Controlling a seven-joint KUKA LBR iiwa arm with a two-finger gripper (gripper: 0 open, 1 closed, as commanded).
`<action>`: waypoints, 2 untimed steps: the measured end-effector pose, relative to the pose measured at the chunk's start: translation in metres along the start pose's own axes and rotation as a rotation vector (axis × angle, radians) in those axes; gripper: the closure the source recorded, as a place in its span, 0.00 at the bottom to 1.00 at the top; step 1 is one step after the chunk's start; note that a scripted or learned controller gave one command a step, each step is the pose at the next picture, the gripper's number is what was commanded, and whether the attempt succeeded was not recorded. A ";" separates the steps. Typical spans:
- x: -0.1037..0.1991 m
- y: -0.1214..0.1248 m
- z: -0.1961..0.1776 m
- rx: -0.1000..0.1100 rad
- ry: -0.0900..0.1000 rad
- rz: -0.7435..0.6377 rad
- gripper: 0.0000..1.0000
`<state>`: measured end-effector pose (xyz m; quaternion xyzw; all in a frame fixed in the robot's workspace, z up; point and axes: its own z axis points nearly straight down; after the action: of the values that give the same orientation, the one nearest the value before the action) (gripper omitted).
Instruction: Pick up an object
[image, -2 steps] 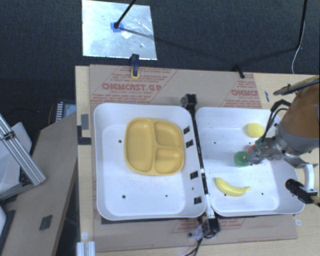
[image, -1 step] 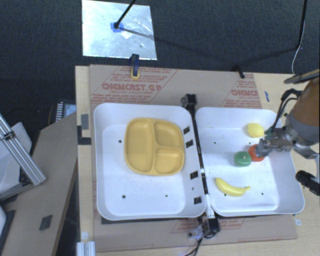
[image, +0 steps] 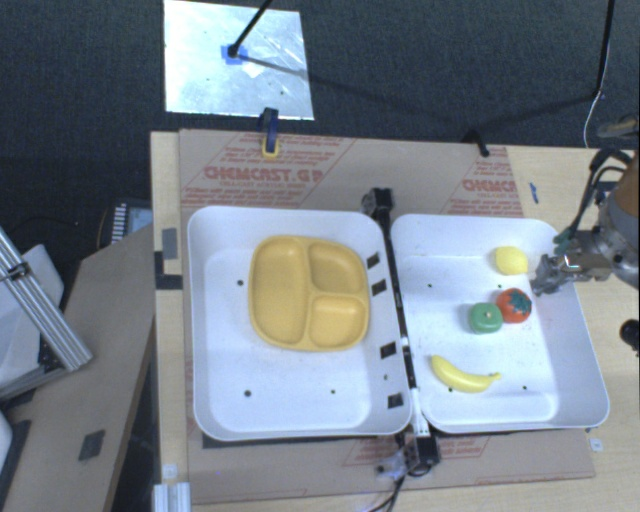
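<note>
White plastic makes up the two shallow bins that sit side by side on the tabletop (image: 330, 160), and they take up most of the scene: the left bin (image: 215, 400) carries a yellow divided tray (image: 305, 292), lying flat near its middle, while the right bin (image: 570, 400) carries the small things worth picking. The arm (image: 625, 210) reaches in from the right, and its gripper (image: 549, 275) hangs over the right bin's far right part, just beside the lemon (image: 511, 260) and a little above the tomato (image: 515, 305) — whether it is apart or together I cannot tell at this size, and nothing shows between its tips. Down the size order come the banana (image: 463, 375), lying alone toward the near wall, then the tomato, which touches the green round fruit (image: 485, 318) on its left, then the lemon, standing apart near the far wall. For a clean pick, my judgement is that the lemon is the sensible target: it is nearest the gripper and has clear room on all sides. The descent should centre over it and go low enough to close around its middle — round fruit is likely to squirt out of a shallow or off-centre pinch. The touching pair looks harder, since one may be nudged while closing on the other.
</note>
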<state>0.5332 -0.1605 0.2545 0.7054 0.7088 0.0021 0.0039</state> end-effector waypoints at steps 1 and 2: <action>0.000 0.001 -0.019 0.004 0.001 0.000 1.00; 0.049 0.016 -0.005 0.007 0.004 -0.004 1.00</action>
<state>0.5490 -0.1111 0.2597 0.7038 0.7104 0.0010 0.0002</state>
